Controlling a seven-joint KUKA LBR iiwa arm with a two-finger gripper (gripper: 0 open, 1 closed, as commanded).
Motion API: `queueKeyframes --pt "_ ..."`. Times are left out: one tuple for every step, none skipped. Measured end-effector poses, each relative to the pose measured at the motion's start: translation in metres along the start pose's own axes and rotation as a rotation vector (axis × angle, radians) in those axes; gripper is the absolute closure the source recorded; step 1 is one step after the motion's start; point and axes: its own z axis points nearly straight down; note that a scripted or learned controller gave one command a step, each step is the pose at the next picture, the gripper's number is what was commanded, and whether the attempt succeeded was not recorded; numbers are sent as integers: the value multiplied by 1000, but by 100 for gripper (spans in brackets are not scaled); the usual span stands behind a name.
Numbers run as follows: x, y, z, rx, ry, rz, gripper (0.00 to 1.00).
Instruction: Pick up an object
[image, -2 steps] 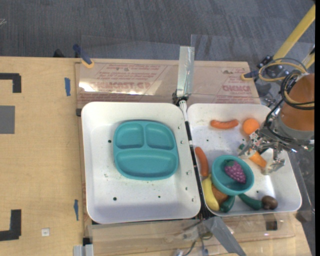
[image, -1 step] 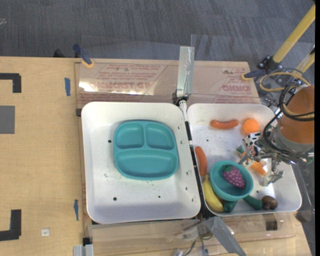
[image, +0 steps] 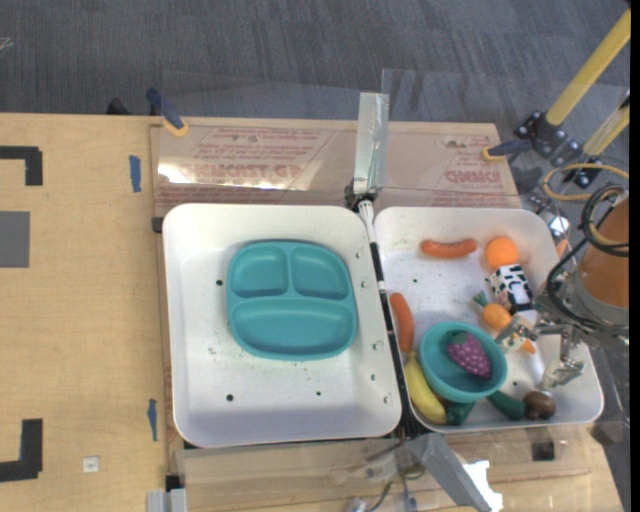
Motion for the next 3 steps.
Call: queueKeyframes --pt "-54 38 -1 4 -3 -41 0" --pt "-58 36 -14 13 -12 -41 100" --pt "-90 32 -148 10 -5 60 100"
